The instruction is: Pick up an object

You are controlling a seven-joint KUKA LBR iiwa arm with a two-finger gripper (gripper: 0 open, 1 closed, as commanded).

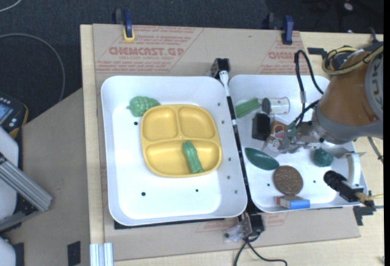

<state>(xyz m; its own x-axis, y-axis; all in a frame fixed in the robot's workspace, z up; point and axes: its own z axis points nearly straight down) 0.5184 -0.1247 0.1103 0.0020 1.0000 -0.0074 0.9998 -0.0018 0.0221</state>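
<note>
My gripper (282, 140) is low in the right bin (308, 85), near its middle, with the arm reaching in from the right. A black block (261, 126) stands just left of it. A dark green leaf-shaped piece (262, 159) lies below and to the left, and a brown round disc (287, 179) lies below. A teal lump (322, 156) sits to the right, under the wrist. A light green piece (247, 106) and a clear cup (278, 104) lie at the back. I see nothing held.
A small red and blue item (292, 202) lies by the right bin's front wall. The left bin (122, 155) holds a yellow divided plate (159, 126) with a green item (192, 157) in its front compartment, and a green leafy lump (142, 105) behind it.
</note>
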